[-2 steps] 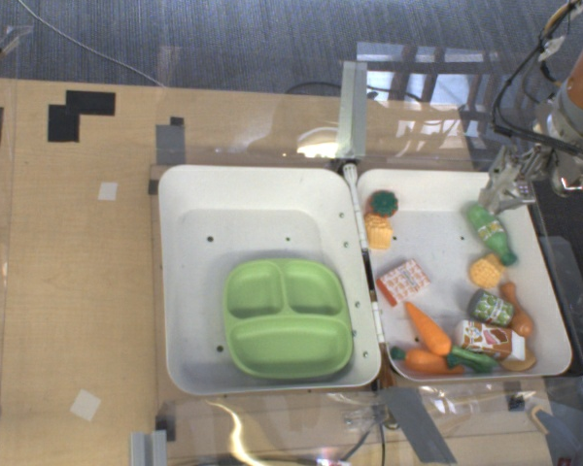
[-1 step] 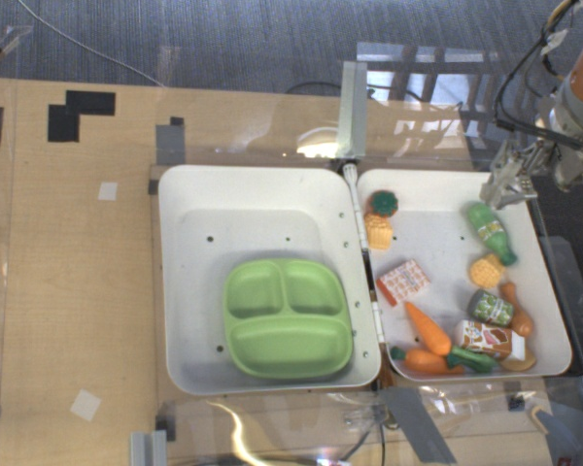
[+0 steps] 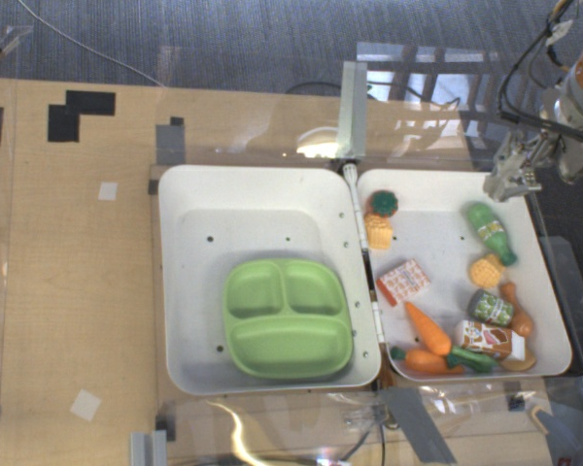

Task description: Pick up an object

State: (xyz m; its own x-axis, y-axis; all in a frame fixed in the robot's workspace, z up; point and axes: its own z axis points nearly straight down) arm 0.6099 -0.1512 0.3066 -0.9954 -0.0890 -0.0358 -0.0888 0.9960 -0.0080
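- Your candidates all lie in the right bin (image 3: 437,223): a green bottle (image 3: 492,233) near its far right corner, a yellow corn piece (image 3: 486,272) just below it, then a green can (image 3: 491,308).
- Toward the near edge, you have an orange carrot (image 3: 427,326), a juice carton (image 3: 490,340) and a sausage (image 3: 516,309) crowded together, touching.
- By the divider sit a broccoli floret (image 3: 383,203), a second corn piece (image 3: 378,231) and a red-patterned box (image 3: 403,282).
- Your pincer (image 3: 510,178) hangs over the bin's far right corner, near the bottle; it grips nothing, and you cannot tell how far it is open.
- The left bin (image 3: 199,212) holds a green divided plate (image 3: 288,316).
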